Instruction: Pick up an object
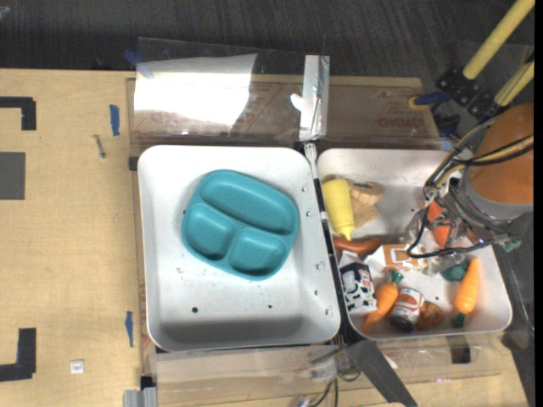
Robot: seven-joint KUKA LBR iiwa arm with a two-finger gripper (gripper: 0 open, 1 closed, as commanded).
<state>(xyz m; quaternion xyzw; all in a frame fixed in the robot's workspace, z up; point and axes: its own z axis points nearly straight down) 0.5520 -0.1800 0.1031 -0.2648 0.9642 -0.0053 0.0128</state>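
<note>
The right bin (399, 161) holds several toy foods. A yellow bottle (339, 206) lies by its left wall, next to a beige piece (366, 200). A red-brown sausage (361, 245), a black-and-white carton (357, 287), an orange carrot (382, 303), a small can (408, 306) and a second carrot (467, 285) lie along the front. My gripper (438, 237) hangs low over the right side of this bin, under the orange wrist band (509, 164), among cables. A small orange and white item (399, 257) lies just to its left.
The left bin (161, 253) carries a teal divided plate (240, 222). A clear plastic sheet (204, 96) lies behind the bins. Yellow-handled tools (501, 28) stand at the back right. Bare bench (59, 227) stretches to the left.
</note>
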